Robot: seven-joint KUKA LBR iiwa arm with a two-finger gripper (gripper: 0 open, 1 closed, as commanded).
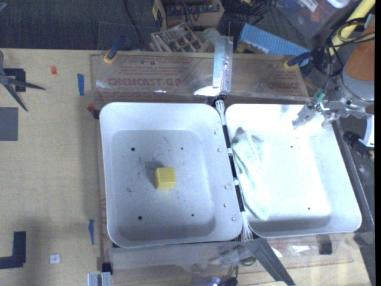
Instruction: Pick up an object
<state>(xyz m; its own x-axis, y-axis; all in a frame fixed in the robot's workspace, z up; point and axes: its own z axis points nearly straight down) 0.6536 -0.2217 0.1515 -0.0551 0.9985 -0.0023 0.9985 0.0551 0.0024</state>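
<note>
A small yellow cube lies near the middle of the left bin. In the right bin, a crumpled clear, whitish piece rests against the left wall. My gripper hangs over the far right corner of the right bin, far from both objects. It is open, its two pale fingers stand apart, and nothing is between them. The grey arm with its orange band comes in from the upper right.
A metal divider strip stands behind the seam between the bins. Clamps, cables and boxes crowd the back edge of the bench. The wooden bench top stretches to the left of the bins.
</note>
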